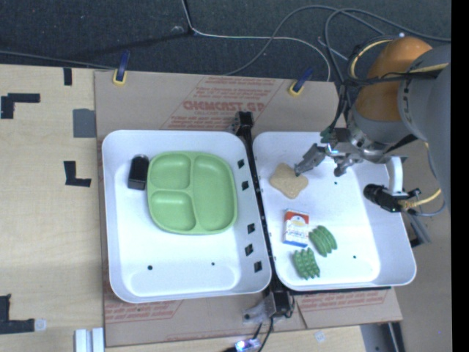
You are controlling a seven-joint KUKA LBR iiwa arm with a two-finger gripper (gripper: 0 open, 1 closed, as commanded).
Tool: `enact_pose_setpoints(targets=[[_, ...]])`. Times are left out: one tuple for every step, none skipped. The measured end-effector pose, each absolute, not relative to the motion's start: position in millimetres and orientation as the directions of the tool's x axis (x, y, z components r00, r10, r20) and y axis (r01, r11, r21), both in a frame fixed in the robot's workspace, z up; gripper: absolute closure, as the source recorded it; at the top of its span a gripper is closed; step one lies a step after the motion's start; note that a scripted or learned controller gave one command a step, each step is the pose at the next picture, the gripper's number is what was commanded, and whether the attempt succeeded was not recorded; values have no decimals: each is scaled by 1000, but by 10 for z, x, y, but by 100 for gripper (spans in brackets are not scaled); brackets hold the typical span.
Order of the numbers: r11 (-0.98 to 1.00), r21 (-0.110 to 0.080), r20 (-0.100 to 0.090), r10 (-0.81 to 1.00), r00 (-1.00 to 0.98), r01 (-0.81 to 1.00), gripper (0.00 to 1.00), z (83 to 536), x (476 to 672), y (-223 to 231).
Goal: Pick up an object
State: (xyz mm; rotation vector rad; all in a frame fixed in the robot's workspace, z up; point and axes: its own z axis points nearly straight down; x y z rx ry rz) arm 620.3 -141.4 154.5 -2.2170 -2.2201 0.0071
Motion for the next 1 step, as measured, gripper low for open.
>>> enact_pose_setpoints(targets=[[1, -6, -1, 1000, -1, 1000, 0, 961, 6245, -1487]])
